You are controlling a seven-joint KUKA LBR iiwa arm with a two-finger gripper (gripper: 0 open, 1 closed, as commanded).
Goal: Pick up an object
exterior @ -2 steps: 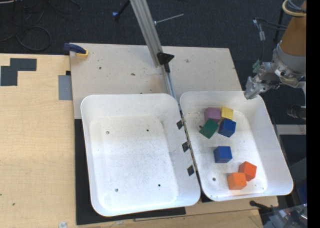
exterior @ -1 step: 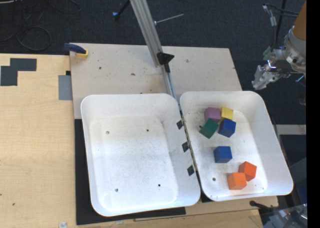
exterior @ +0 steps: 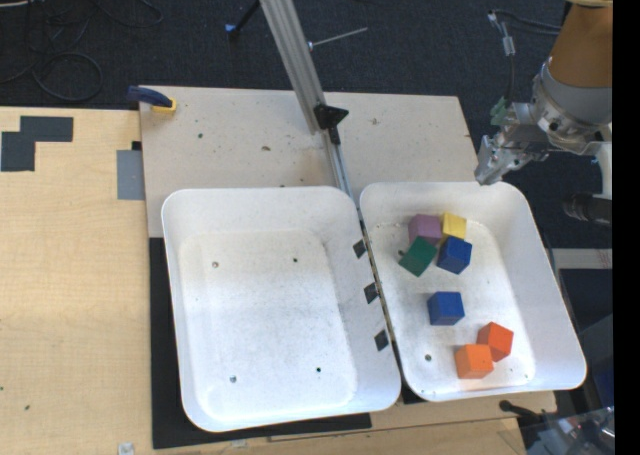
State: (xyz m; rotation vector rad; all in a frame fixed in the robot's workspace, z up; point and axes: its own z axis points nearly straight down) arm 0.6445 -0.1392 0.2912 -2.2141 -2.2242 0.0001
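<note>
- The gripper (exterior: 489, 167) hangs over the far edge of the right bin (exterior: 545, 243), near its far right corner; I cannot tell how its jaws stand, and nothing shows between them.
- Toward that bin's far edge huddle a pink cube (exterior: 426, 226), yellow cube (exterior: 455, 225), green cube (exterior: 418, 258) and blue cube (exterior: 455, 255).
- A second blue cube (exterior: 446, 307) sits mid-bin.
- Two orange cubes (exterior: 484, 350) touch near the near right corner.

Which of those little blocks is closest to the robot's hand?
The yellow block, at the top of the cluster in the right bin; the others lie farther from the gripper.
</note>
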